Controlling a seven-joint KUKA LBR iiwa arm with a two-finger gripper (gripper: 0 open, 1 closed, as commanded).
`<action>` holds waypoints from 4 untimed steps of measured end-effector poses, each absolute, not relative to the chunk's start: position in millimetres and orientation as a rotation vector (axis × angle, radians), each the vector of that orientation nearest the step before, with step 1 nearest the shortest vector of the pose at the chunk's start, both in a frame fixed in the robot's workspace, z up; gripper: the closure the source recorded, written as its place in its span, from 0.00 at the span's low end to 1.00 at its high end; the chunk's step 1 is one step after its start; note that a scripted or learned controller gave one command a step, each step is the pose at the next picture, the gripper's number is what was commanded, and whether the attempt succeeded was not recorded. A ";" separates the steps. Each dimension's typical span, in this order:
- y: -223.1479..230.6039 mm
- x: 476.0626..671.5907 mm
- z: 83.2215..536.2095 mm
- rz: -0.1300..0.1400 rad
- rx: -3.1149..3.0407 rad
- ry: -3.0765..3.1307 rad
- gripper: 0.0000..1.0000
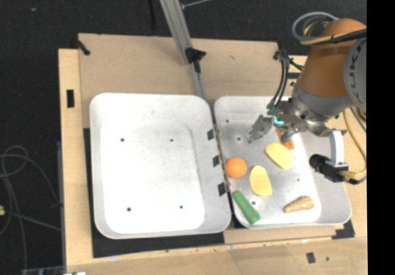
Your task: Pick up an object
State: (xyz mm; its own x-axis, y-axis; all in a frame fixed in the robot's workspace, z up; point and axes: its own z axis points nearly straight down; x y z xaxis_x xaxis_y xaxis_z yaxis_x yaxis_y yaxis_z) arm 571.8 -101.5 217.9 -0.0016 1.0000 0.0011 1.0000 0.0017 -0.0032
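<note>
Tabletop (148, 64) of pale wood spreads beneath me, dark floor showing past its far and left edges. On it sit two shallow white bins side by side, their inner rims touching along the middle. My left bin (148, 163) gives wide open room from wall to wall. My right bin (241, 113) has bare floor along its far-left part, while its near half is crowded. A slanted metal pole (176, 15) comes down from the top and ends near the far edge where the bins meet. My arm (330, 64) reaches in from the right, the orange band bulky above the wrist, cables looping beside it, and it bends down over the far-right part of the right bin. My end effector (262, 127) points left and downward over bare bin floor; its fingers look slightly spread with nothing between them, though they are small and hard to read. Just beside my wrist lies a yellow piece (279, 156), and a second yellow piece (260, 181) lies nearer the front. A green stick (246, 207) lies against the near-left corner wall. A tan wedge (299, 205) rests near the front right. An orange ball (236, 168) sits close to the left wall, apart from my fingers.
</note>
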 end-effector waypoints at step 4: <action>-108.8 575.5 99.7 0.005 -2.226 -2.216 0.00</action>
